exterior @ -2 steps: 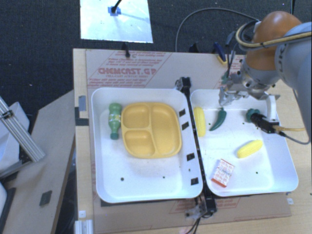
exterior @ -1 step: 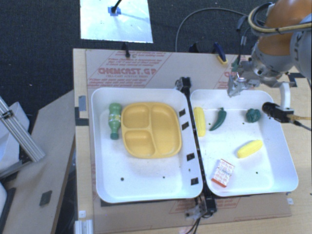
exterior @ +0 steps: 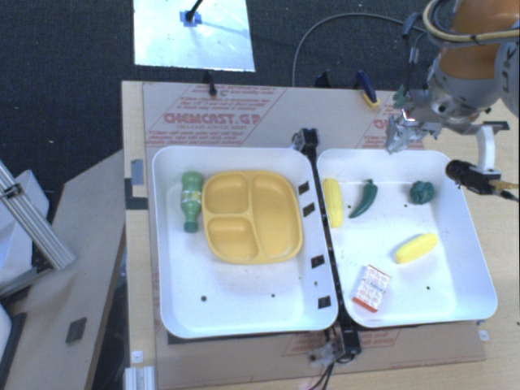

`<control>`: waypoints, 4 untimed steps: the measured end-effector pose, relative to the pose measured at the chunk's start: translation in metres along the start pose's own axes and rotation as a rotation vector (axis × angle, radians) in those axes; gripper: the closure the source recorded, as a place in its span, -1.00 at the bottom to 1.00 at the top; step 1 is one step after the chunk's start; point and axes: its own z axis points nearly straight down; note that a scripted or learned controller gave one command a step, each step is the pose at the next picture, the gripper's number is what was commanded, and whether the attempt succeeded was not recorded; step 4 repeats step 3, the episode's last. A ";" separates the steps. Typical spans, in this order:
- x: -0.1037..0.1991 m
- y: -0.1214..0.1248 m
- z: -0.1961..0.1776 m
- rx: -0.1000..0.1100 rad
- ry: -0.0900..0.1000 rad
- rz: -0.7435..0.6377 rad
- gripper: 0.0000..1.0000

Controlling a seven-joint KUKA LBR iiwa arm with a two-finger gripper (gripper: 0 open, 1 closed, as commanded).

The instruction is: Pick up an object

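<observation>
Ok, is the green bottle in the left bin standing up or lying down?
Lying down: the green bottle rests flat on the left bin floor, beside the yellow tray.

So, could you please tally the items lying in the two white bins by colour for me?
Yellow: 3 – divided plate, corn cob, lemon-like fruit
Green: 3 – bottle, chilli pepper, small dark green vegetable
Red and white: 1 – small packet
Total: 7
</observation>
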 end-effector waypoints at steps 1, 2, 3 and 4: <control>0.060 -0.008 0.013 0.004 0.001 -0.003 1.00; 0.113 -0.023 0.032 0.006 0.002 -0.003 1.00; 0.164 -0.038 0.048 0.006 0.002 -0.003 1.00; 0.164 -0.038 0.048 0.006 0.002 -0.003 1.00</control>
